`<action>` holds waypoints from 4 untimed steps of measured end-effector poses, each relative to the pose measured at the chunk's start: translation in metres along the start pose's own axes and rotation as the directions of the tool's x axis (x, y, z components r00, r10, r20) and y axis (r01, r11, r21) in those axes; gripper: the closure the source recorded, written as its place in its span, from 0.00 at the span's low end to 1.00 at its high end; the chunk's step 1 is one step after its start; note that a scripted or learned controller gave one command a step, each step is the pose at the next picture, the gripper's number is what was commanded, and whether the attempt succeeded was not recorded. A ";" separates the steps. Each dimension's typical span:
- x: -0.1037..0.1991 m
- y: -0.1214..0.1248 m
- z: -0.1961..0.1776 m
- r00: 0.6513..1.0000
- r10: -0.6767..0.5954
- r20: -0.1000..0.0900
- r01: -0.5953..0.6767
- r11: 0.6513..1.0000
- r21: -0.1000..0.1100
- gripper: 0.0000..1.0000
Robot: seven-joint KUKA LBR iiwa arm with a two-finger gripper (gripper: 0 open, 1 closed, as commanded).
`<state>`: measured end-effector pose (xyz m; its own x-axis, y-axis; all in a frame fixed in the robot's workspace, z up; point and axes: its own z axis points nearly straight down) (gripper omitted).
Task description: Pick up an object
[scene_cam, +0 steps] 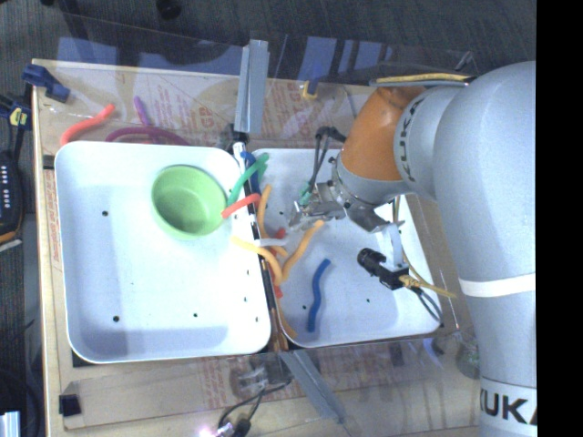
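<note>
Camera view: the big grey arm comes in from the right. It has an orange band near its end and bends down over the right bin.

The left bin is white and sits beside the right bin. Their sides touch in the middle of the bench.

A green bowl stands upright in the left bin, near the top of it.

The gripper hangs low in the right bin, in its upper left part. I cannot tell if it is spread apart or pressed together, and I see nothing held in it.

A blue strip lies bent on the floor of the right bin, below the gripper and apart from it.

An orange strip lies just below the gripper, slanting down to the left. Its top end is very near the gripper, but I cannot tell if they touch.

A green strip leans over the edge where the two bins meet, just beside the bowl. A red strip sits under it and reaches the bowl's rim. A yellow strip lies lower down across the same edge.
</note>
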<state>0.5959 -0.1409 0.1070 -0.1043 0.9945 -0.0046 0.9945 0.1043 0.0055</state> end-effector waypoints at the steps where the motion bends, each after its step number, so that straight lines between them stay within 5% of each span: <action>1: 0.000 0.000 0.000 1.000 0.000 0.000 0.000 1.000 0.000 0.00; 2: -0.027 -0.051 0.016 0.999 -0.034 -0.006 0.034 0.999 0.009 0.00; 3: -0.027 -0.051 0.006 0.999 -0.041 -0.004 0.041 0.999 0.012 1.00; 4: 0.018 -0.029 -0.136 0.991 0.136 -0.004 -0.136 0.991 0.007 1.00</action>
